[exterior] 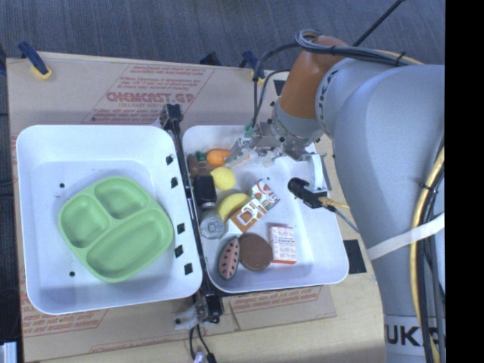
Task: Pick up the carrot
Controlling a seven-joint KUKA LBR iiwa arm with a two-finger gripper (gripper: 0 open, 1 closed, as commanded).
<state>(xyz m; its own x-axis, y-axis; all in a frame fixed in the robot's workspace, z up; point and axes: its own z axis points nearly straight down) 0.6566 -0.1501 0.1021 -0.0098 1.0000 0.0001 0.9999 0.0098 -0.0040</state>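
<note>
Two white bins (30, 203) hold one green plate (115, 228), one carrot (218, 157).

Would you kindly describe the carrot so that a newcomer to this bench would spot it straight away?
Look in the right-hand white bin, the one crowded with small items, and go to its far left corner. The carrot lies there, just beyond a round yellow lemon and left of the gripper. It is the only orange piece, with a green tip.

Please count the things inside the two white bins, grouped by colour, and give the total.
Green: 1, the divided plate
Orange: 1, the carrot
Yellow: 2, lemon and banana
Brown: 2, round cookie and oval piece
Red-and-white packets: 2
Dark items: 2
Total: 10
</note>
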